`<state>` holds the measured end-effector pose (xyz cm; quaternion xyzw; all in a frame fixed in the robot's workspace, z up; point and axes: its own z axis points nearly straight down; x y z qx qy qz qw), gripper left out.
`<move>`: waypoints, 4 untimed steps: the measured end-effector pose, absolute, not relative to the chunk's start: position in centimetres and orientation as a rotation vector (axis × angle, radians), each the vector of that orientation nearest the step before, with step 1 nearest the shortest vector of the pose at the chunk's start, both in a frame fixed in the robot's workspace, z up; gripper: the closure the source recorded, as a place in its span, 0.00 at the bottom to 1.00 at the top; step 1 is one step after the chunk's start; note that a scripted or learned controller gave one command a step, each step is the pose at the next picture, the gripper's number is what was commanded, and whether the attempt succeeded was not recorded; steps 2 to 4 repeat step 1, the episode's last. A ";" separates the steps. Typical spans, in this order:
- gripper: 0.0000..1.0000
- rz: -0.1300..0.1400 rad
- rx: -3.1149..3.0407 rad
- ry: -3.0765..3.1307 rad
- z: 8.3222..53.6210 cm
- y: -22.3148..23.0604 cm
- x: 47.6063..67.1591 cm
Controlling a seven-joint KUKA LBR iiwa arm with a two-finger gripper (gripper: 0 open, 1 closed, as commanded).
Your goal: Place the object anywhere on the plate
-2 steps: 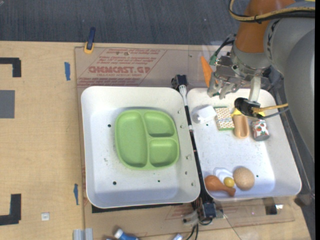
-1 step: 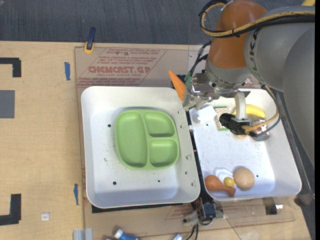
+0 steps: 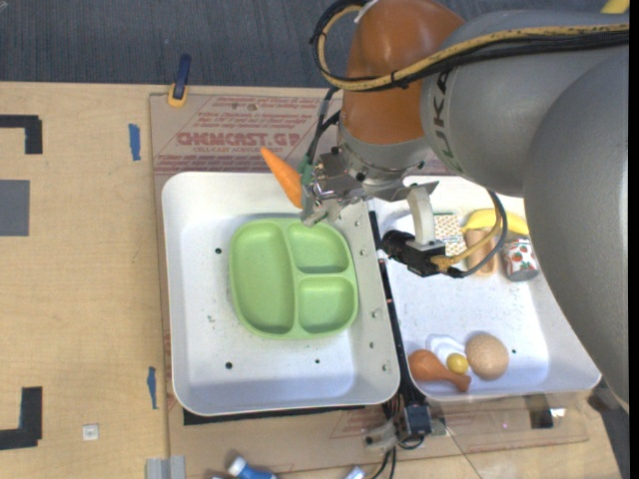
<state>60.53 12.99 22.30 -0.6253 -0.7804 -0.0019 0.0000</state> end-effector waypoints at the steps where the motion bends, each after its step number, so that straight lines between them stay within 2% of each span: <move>1: 0.00 -0.001 -1.972 -2.447 22.2 12.6 60.6; 4: 0.00 -0.001 -1.972 -2.447 22.2 12.6 60.6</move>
